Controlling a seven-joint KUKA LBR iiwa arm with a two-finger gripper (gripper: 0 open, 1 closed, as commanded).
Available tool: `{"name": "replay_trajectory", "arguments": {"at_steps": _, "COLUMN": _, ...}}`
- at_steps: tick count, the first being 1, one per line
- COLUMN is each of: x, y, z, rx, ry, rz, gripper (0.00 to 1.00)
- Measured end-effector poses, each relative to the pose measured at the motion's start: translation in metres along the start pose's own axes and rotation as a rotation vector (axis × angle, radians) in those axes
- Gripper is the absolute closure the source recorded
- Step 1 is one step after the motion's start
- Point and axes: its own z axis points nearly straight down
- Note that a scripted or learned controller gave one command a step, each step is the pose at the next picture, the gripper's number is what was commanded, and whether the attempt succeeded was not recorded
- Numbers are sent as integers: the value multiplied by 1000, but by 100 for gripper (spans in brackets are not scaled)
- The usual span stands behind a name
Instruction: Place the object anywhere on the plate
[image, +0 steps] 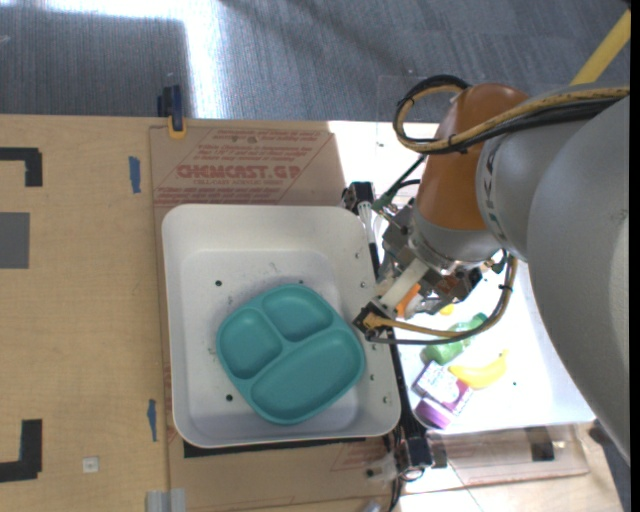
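Observation:
A teal divided plate (290, 350) lies in the left white bin (190, 300), with nothing on it. The arm reaches in from the right, and its orange-banded wrist hangs over the near-left part of the right bin (530, 400). My gripper (446, 292) points down beneath the wrist, just above a green object (453, 338). The wrist body hides most of the gripper. A yellow banana-shaped toy (481, 370) and a purple and white box (440, 392) lie just in front of the green object.
The divider between the two bins runs under the wrist, with black clamps (358, 193) at its far end and near end (415, 452). A cardboard sheet (80, 300) covers the bench to the left. Cables loop above the wrist.

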Motion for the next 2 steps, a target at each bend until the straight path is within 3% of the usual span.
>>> {"name": "replay_trajectory", "arguments": {"at_steps": 1, "x": 16, "y": -63, "z": 12, "rx": 0, "ry": -1, "rz": -6, "gripper": 100}}
{"name": "replay_trajectory", "arguments": {"at_steps": 2, "x": 15, "y": -61, "z": 11, "rx": -3, "ry": -1, "rz": -2, "gripper": 0}}
